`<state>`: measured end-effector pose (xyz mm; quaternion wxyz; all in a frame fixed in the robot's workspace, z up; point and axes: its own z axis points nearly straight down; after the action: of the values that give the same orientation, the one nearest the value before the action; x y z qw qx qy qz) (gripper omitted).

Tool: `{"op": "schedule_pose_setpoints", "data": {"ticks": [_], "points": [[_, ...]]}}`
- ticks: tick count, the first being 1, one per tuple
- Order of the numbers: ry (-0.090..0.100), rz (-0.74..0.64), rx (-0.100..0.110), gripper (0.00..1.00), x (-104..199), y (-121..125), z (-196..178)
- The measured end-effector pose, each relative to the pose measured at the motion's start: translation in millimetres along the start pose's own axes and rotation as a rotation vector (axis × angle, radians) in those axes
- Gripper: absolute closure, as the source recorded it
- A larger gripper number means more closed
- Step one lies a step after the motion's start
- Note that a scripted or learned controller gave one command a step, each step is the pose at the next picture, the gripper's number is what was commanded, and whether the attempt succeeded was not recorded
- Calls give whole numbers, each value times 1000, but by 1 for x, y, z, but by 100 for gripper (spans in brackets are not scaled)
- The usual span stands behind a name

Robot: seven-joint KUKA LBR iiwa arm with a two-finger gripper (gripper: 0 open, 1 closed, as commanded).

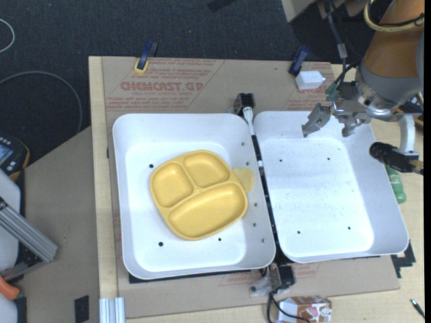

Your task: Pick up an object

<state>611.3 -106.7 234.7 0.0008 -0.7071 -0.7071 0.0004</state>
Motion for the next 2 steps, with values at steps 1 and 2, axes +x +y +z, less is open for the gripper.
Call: {"op": "schedule_pose_setpoints", "data": {"ticks": [1, 2], "points": [[2, -10, -23, 0, 95, -34, -189], [1, -5, -18, 0, 131, -69, -295]]}}
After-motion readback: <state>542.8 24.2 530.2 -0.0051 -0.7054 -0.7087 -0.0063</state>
